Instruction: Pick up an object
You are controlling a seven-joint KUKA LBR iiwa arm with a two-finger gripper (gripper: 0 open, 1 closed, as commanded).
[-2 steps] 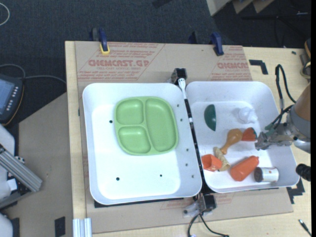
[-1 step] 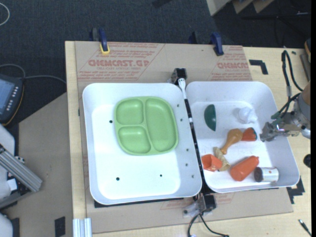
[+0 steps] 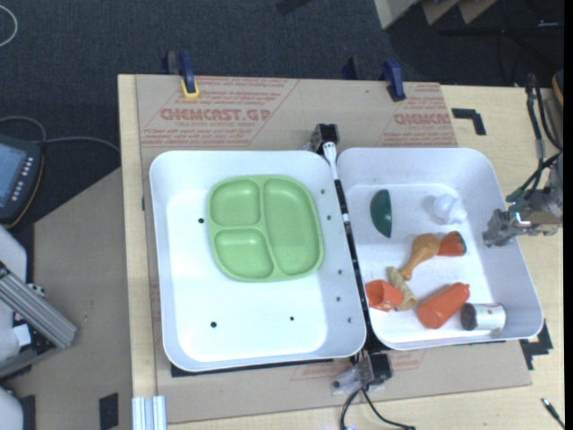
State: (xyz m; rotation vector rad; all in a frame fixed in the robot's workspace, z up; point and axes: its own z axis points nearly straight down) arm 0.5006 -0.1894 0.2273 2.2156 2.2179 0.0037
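The right bin (image 3: 479, 173) holds several small objects: a dark green piece (image 3: 382, 211), a white lump (image 3: 445, 208), a tan drumstick (image 3: 419, 253), a small red-orange piece (image 3: 452, 244), a red-orange piece (image 3: 383, 295), an orange carrot-like piece (image 3: 441, 305) and a white cylinder with a dark end (image 3: 483, 315). My gripper (image 3: 512, 223) hovers at the bin's right rim, to the right of the small red-orange piece and apart from every object. Nothing shows in its grasp.
The left bin (image 3: 179, 267) carries a light green divided plate (image 3: 266, 227) in its upper half. Both bins rest on a cardboard-covered bench (image 3: 269, 106) held by blue clamps (image 3: 186, 68). Cables (image 3: 537, 124) hang along the right side above the gripper.
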